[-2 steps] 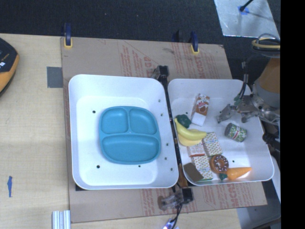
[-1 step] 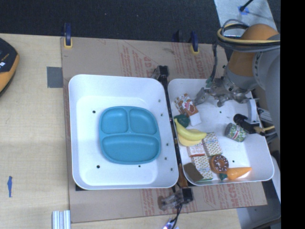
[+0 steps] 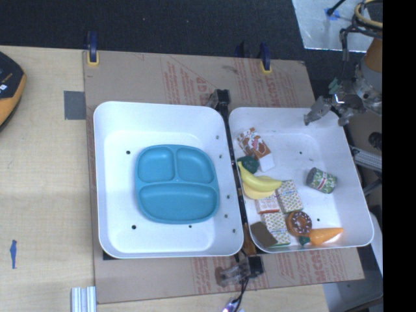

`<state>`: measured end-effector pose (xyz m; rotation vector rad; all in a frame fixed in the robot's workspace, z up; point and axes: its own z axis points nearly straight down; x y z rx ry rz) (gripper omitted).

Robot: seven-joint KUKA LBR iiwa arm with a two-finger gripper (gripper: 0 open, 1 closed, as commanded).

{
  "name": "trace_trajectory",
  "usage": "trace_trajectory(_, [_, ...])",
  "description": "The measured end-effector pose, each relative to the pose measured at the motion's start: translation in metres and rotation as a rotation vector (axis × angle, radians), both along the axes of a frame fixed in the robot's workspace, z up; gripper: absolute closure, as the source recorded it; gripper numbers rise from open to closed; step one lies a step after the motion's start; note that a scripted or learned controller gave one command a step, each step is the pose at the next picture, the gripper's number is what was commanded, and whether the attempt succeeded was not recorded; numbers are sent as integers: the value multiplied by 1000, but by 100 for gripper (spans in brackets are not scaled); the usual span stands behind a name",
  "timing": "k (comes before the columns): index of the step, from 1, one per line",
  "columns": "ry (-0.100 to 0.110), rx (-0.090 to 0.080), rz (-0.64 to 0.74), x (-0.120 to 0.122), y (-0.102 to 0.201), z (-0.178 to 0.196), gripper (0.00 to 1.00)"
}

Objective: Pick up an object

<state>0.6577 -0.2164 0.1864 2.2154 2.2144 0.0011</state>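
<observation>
At the far left edge a rounded yellow and black device [image 3: 8, 86] sits on the pale wooden bench [image 3: 39, 194]. A sheet of brown cardboard [image 3: 162, 80] printed in faded red lies under both bins, with blue clamps [image 3: 93, 47] at its twelve o'clock edge. The left bin [image 3: 114, 174] is smooth white plastic with rounded corners, and a matte blue plate [image 3: 177, 182] with three compartments rests in its middle.

The right bin [image 3: 292, 125] holds a cluster toward seven o'clock: a printed packet [image 3: 253, 143], a curved yellow banana [image 3: 259, 184], patterned cards [image 3: 285, 200], a round brown doughnut [image 3: 299, 222] and an orange carrot [image 3: 323, 236] at the five o'clock corner. A small green can [image 3: 321, 181] lies on its side apart from them, near three o'clock.

The pincer [image 3: 328, 111] hovers over the bin's one o'clock corner, its grey fingers spread wide and holding nothing. The can lies toward six o'clock from it, well apart.
</observation>
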Motion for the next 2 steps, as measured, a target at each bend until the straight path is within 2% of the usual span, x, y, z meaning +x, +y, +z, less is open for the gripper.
trace_trajectory(1, [20,10,4,-78,56,-35,0])
trace_trajectory(2, [11,5,3,-10,103,-86,0])
